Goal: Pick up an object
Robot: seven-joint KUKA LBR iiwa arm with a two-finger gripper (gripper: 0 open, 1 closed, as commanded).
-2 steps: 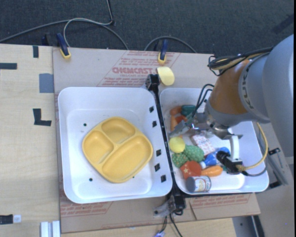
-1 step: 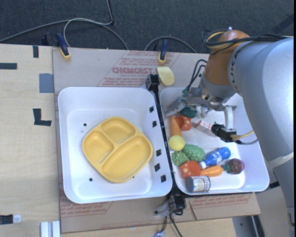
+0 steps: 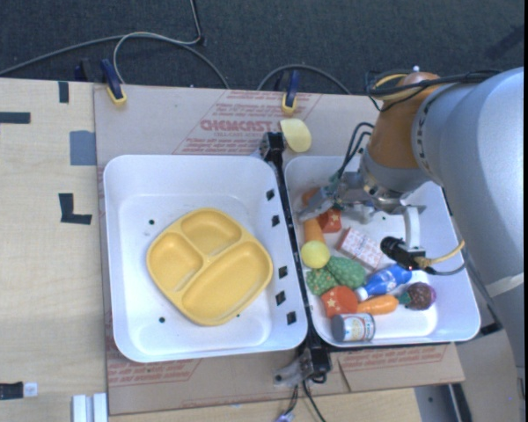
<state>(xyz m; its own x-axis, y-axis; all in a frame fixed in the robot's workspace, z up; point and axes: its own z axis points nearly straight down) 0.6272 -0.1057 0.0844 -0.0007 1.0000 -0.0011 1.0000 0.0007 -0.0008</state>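
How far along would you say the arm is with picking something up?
Done: the arm has reached over the right bin, its gripper low among the toys near a red block. In hand: nothing visibly held. Left: gripping and lifting an item; the yellow plate sits in the left bin.

Dark grey carpeted floor [image 3: 273, 16] along the top, crossed by a thin pale cable [image 3: 158, 35] looping toward the worktop edge. Below it, a light wood-grain worktop [image 3: 35, 262] marked with dark tape pieces [image 3: 7, 123] at left. Laid over the worktop, a brown cardboard sheet [image 3: 176, 117] printed in red lettering, pinned at its far edge by two clamps with yellow jaws: one [image 3: 113, 84] near the left corner, one [image 3: 290, 95] near the middle. More cables [image 3: 301, 372] gathered at the near edge of the cardboard. Even, soft lighting, faint shadows only.
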